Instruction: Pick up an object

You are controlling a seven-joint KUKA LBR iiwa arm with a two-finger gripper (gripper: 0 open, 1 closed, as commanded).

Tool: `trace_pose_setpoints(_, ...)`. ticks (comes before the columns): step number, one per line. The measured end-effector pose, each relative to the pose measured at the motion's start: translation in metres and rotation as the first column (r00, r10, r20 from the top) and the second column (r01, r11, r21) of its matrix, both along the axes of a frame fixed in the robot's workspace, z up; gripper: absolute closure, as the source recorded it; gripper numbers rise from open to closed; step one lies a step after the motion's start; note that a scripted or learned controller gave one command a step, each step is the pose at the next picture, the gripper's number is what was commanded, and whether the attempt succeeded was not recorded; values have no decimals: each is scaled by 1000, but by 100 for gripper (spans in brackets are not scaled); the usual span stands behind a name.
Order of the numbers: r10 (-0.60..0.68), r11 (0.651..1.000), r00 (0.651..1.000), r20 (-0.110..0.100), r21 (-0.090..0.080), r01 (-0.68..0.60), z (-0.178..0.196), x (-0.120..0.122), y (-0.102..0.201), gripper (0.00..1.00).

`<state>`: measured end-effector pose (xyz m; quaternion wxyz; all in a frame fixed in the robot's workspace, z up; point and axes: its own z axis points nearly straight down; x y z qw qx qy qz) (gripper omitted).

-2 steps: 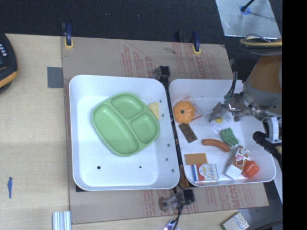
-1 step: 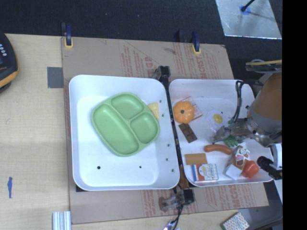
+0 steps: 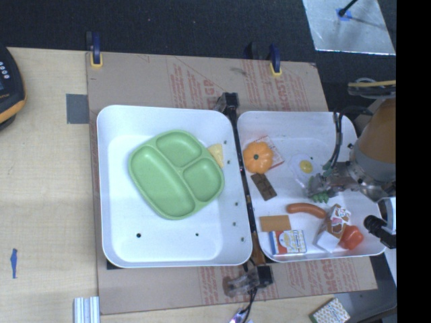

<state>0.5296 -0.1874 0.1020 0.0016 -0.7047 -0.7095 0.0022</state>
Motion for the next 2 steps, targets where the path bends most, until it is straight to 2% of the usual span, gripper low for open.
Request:
trace_pose_setpoints(1, 1, 1000, 1000, 0, 2, -1, -11, 13, 70, 100)
trace_pose_setpoints(2, 0, 1000, 1000, 6, 2, 0, 93, 24, 148, 100)
